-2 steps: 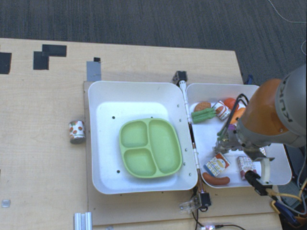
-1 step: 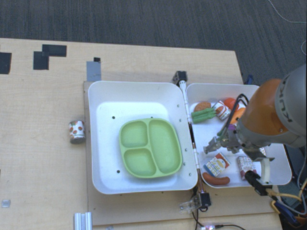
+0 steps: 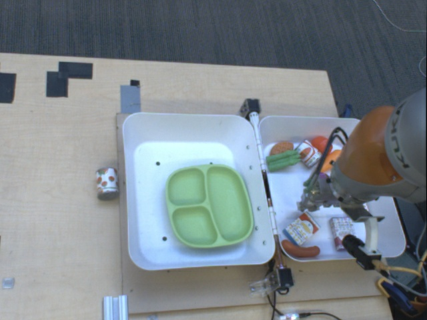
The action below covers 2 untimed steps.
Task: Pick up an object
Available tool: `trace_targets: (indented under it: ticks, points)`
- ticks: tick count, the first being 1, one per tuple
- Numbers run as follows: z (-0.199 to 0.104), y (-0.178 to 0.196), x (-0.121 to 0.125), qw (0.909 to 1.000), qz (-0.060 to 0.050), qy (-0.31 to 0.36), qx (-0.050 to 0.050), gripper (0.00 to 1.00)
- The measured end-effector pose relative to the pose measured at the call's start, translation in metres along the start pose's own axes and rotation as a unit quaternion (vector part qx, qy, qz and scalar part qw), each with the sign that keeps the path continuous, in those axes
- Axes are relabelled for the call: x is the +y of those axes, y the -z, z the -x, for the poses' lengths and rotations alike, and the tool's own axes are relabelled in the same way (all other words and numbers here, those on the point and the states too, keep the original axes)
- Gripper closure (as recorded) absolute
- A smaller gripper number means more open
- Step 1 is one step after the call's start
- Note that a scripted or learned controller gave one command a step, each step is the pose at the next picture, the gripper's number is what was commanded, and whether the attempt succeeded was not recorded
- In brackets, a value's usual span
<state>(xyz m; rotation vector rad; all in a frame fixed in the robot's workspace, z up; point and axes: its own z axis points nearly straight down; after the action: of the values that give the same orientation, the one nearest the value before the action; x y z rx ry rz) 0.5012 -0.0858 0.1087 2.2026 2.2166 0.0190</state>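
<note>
The pincer (image 3: 311, 203) hangs low over the right bin (image 3: 393, 242), and I can't tell how wide it's set. Just below it lies a small white packet (image 3: 299, 231), with a sausage (image 3: 301, 250) beneath that near the bin's front edge. A green bean pod (image 3: 283, 159) sits up top. The left bin (image 3: 133, 199) holds a green divided plate (image 3: 209, 205). A small can (image 3: 107, 182) rests on the surface (image 3: 53, 212).

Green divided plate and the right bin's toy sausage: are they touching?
Apart. In the camera view the green divided plate lies in the left bin; the toy sausage lies in the right bin, with the bin walls between them.
</note>
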Motion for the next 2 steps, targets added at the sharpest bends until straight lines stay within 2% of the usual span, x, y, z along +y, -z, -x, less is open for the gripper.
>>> trace_targets:
  ticks: [1, 2]
  points:
    - [0.0, 0.0, 0.0, 1.0, 0.0, 0.0, 0.0, 0.0]
    - [-0.003, -0.021, -0.012, 1.0, -0.005, -0.003, 0.001, 0.0]
